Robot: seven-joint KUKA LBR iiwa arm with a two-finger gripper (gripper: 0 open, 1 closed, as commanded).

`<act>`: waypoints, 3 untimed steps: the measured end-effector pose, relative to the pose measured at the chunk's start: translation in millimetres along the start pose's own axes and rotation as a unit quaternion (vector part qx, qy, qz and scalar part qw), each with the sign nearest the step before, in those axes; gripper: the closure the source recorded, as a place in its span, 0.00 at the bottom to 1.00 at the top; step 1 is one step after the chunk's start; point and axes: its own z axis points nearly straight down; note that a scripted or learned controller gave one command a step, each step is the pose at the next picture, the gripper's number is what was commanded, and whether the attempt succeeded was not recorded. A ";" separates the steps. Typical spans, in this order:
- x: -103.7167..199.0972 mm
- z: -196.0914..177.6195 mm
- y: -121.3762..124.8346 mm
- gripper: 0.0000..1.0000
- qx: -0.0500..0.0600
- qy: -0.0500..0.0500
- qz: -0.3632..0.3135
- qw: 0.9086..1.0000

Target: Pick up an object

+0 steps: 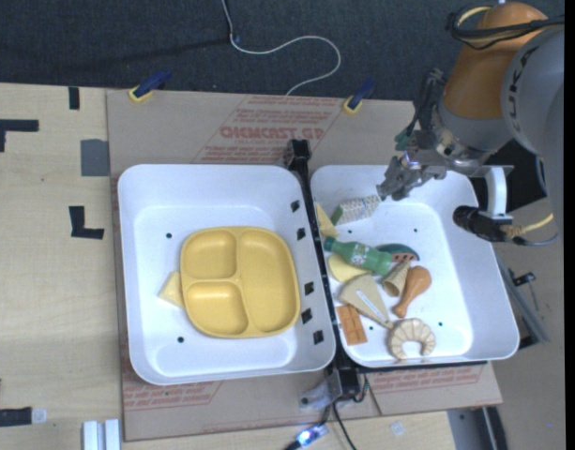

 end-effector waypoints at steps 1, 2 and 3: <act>51.8 5.0 2.4 1.00 0.000 0.000 0.000 1.000; 73.3 -17.4 -3.6 1.00 -0.001 0.000 0.000 1.000; 77.5 -3.1 3.9 1.00 0.000 -0.001 0.002 1.000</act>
